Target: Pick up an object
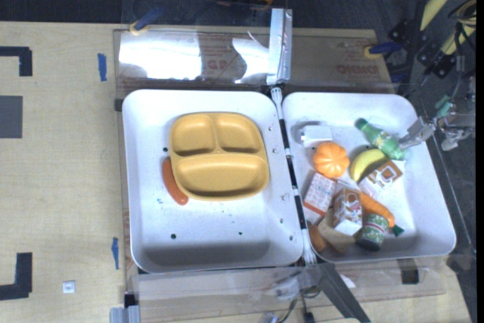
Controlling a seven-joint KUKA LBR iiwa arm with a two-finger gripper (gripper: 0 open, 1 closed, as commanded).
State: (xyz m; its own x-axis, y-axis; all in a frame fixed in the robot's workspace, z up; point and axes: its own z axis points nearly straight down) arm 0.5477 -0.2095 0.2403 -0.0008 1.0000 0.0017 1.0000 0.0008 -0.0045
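Camera view: my gripper [417, 134] is hanging at the far right rim of the right bin [439, 231], and honestly I can't tell from this angle whether it's spread or pressed together — it's a small greyish blur against the white wall. Nothing visibly pinched in it either.

Using the green bottle [380, 138] as the landmark: it lies just left of my gripper, close enough that it looks nearly touching, with its long axis running from upper left down toward lower right, so the near end points roughly at me. That's my guess for the easiest target. Just below-left of the bottle is the banana [366, 163], and left of that the little orange pumpkin [330, 159]. Further down from the bottle sits a pile of small cartons [337, 205] plus a carrot [376, 209] — too cluttered for my taste.

Way left of the bottle, in the left bin [144, 238], there's a yellow divided tray [219, 155] — well out of play.
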